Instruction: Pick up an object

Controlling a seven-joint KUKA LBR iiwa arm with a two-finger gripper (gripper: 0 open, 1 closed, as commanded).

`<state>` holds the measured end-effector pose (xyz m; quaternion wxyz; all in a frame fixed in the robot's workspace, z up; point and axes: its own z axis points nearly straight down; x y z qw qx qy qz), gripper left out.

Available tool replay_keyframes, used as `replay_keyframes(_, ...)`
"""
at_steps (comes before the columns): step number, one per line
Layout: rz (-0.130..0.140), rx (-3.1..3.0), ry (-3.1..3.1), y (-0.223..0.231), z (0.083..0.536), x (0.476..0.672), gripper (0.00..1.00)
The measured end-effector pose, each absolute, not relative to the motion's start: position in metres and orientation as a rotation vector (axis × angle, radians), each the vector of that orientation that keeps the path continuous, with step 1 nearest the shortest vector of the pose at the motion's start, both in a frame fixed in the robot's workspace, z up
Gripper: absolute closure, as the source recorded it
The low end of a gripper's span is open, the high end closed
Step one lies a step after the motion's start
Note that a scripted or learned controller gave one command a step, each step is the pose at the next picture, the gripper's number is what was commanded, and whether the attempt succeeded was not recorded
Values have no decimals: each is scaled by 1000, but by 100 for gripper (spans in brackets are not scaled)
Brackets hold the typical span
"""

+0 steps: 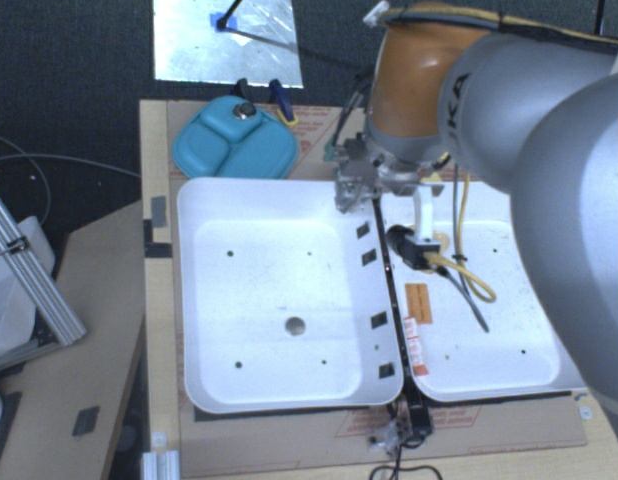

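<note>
Can't tell claw (351,190) opening from this angle, so no call on wide or narrow. Hangs above the far end of the seam between left bin (204,268) and right bin (534,363).

Best candidate, by my read: flat orange-labelled strip (416,306) in the right bin, tight against the seam-side wall. Lies toward the near rim from the claw and a touch right, long axis parallel to the seam. Probably needs a pull back along the seam, a small shift right, then closing across the short side. Wall right beside it, so risk of clipping.

Also noted: small grey round thing (295,325) in the left bin, well apart from the claw.

Single arm (509,78), so no nearer-arm choice.

Can't read print on the strip. Same for red print on the cardboard (314,128) under the bins. Dark letters on the arm housing, cut off, not readable whole.
</note>
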<state>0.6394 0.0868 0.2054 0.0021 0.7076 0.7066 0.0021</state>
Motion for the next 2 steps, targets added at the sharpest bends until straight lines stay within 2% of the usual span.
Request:
replay_keyframes(1,-12,2231,2222,49,183,523,100)
replay_keyframes(2,27,2207,2220,56,374,487,100)
